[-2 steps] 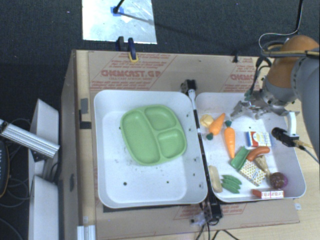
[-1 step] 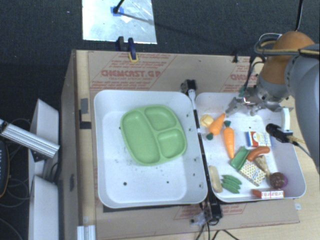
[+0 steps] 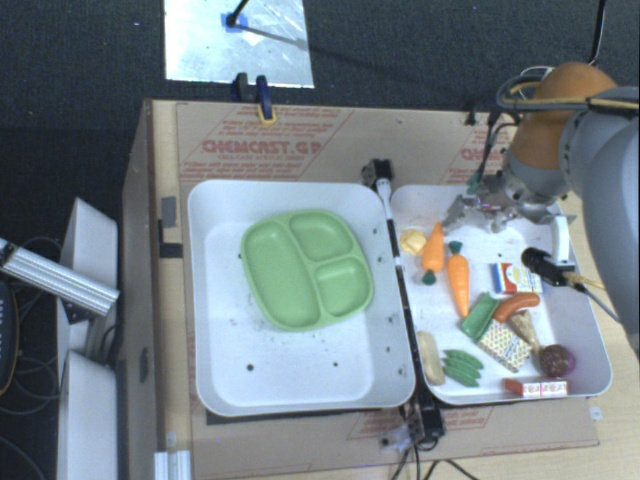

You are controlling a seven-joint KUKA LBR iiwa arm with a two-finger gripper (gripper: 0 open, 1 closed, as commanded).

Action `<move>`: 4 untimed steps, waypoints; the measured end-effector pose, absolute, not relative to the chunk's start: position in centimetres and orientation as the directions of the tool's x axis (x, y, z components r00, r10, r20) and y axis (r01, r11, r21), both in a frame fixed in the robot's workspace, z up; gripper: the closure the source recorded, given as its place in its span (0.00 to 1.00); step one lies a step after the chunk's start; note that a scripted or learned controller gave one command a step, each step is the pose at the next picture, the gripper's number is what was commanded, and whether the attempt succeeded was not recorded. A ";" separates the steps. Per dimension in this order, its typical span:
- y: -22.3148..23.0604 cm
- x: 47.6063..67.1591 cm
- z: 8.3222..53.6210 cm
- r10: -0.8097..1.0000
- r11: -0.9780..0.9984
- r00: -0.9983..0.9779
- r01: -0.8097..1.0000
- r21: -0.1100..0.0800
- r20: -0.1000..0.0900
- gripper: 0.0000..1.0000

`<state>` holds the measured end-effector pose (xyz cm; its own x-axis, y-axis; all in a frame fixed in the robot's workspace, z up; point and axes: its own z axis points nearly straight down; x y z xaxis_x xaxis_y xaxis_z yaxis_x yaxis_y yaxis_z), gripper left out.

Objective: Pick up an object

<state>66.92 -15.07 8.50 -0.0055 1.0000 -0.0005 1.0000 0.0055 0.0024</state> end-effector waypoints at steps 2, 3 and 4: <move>-16.6 67.0 8.6 1.000 0.005 -0.005 1.000 0.004 -0.001 0.00; -14.1 66.9 8.5 1.000 0.005 -0.005 1.000 0.003 0.000 0.00; -12.7 66.9 8.5 1.000 0.005 -0.005 1.000 0.003 -0.001 0.00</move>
